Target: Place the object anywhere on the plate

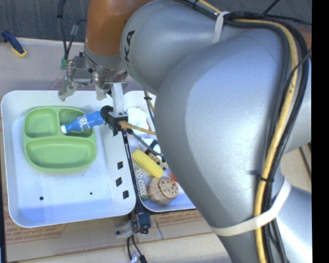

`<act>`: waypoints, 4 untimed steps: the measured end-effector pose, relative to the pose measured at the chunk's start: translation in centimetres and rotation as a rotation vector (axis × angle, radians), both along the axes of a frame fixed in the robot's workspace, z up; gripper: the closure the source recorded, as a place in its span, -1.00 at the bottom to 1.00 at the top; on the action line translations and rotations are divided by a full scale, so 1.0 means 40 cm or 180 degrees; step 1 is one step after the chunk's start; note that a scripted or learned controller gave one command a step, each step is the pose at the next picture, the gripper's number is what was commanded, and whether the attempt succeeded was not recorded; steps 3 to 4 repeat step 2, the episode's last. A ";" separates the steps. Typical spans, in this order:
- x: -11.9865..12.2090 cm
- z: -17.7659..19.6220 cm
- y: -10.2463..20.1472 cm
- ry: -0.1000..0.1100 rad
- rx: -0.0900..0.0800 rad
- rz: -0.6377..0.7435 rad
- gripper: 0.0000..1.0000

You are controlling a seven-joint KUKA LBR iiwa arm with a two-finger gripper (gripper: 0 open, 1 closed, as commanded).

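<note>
Bottle [82, 123], blue, lying on green plate [55, 152] just below spread jaws.

green plate [60, 155], blue tube [82, 123], yellow corn [147, 163], white bin [71, 197]

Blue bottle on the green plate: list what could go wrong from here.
1. The blue bottle lies slanted on the green plate, one end at its right rim; it might roll off.
2. The gripper hangs close above the plate's far edge; its next move could knock the bottle.
</note>
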State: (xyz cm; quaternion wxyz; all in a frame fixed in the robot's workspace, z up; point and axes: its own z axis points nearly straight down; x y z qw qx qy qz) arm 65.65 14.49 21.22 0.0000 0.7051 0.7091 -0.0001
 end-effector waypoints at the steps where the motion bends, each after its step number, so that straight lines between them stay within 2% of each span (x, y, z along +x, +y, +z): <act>1: 0.000 0.000 0.000 0.0000 0.0000 0.0000 -1.00; 4: 0.000 0.000 0.000 0.0000 0.0000 0.0000 -1.00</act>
